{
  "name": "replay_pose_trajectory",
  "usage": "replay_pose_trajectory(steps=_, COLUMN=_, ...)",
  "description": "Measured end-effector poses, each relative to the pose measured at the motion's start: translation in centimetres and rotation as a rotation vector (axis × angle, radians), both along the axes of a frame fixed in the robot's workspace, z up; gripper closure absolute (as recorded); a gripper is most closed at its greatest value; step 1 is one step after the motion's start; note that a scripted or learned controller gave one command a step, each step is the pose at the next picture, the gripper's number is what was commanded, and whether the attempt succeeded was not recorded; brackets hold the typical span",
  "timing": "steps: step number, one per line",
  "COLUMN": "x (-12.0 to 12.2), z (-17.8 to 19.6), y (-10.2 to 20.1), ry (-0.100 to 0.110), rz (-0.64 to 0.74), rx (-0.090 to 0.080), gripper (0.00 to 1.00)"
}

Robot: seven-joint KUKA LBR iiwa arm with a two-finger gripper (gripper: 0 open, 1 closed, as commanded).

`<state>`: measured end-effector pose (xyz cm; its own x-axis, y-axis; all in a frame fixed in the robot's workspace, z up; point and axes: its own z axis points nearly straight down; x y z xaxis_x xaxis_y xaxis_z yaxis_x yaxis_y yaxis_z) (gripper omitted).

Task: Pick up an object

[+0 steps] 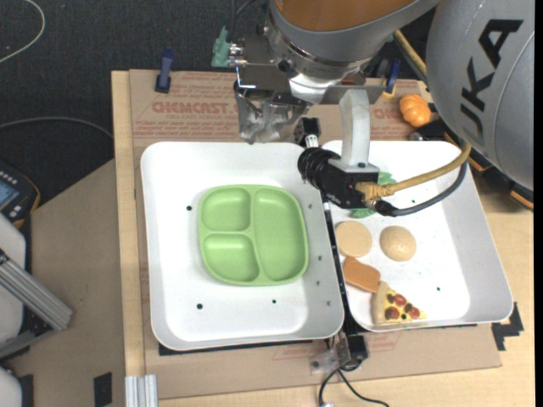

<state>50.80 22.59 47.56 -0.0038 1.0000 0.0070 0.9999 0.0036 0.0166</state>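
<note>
Food toys are lying in the right bin: a flat round cookie, a tan bun, a brown block and a pizza slice. They are sitting close together near the wall that the two bins share. A green leafy bit is peeking out from under a black part that is hanging off the arm.

A green plate with three sections is lying flat in the middle of the left bin.

I am seeing the gripper hanging over the far edge of the left bin, just past its rim. I cannot tell how far open it is, because the big grey arm is covering the top of it. Nothing is showing in its hold.

From the gripper, the plate is lying straight toward me, near but not under it. The food toys are lying toward me too, and off to the right side as I look, across the shared wall. I am thinking the plate is the closer thing, but it is wide and flat, so grabbing it is looking hard. The bun and the cookie are looking easier, yet the gripper is needing to cross over first.
</note>
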Motion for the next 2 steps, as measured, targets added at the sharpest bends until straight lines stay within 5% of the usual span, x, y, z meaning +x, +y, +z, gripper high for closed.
replay_pose_trajectory(steps=1, x=-0.9, z=-1.5, y=-0.1, ry=0.02, rz=-0.003, rx=-0.008, gripper=1.0)
replay_pose_trajectory(steps=2, x=-3.1, z=-10.7, y=-7.8, ry=0.028, rz=-0.011, rx=-0.011, gripper=1.0)
